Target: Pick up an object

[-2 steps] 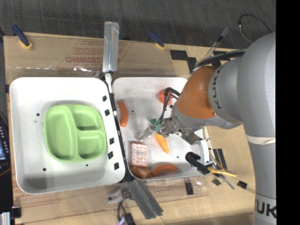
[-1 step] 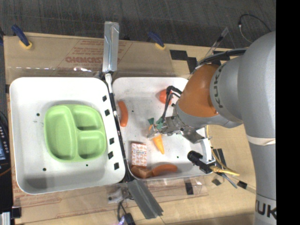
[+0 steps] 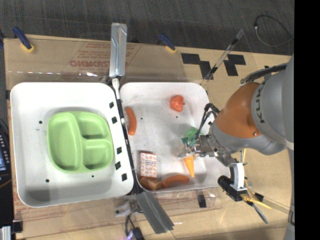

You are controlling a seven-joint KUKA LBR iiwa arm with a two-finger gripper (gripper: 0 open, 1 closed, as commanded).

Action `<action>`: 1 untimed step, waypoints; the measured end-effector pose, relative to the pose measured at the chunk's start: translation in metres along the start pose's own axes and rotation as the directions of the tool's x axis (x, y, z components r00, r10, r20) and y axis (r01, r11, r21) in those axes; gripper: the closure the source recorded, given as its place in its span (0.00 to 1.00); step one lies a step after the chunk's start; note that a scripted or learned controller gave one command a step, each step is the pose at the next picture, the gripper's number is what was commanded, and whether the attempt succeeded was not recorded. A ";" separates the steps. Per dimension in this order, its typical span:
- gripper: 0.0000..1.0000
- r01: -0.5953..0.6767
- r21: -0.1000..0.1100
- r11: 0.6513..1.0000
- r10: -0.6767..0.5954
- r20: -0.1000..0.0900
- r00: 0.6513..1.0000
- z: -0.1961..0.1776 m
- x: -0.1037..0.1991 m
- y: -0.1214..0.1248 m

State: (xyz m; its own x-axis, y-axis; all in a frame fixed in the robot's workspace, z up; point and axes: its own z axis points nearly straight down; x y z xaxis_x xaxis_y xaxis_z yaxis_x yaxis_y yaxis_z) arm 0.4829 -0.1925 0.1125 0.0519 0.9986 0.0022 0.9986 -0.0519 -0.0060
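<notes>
From above I log the right bin, smooth white plastic, holding a tapered orange carrot with a leafy green top, just below my gripper, whose finger spread I cannot tell; also a round red tomato, two glossy sausages, and a flat printed packet. The left bin carries a matte green divided tray.

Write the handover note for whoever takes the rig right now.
Hand: low in the right bin, at the carrot; its grip can't be judged.
Right bin also has a tomato, two sausages and a small packet.
Left bin holds a green tray.
Done: arm is down at the carrot.
Left: confirm a grasp and lift.
</notes>
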 end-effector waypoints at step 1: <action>1.00 -0.160 -0.004 0.987 0.160 0.001 0.987 -0.089 0.023 0.076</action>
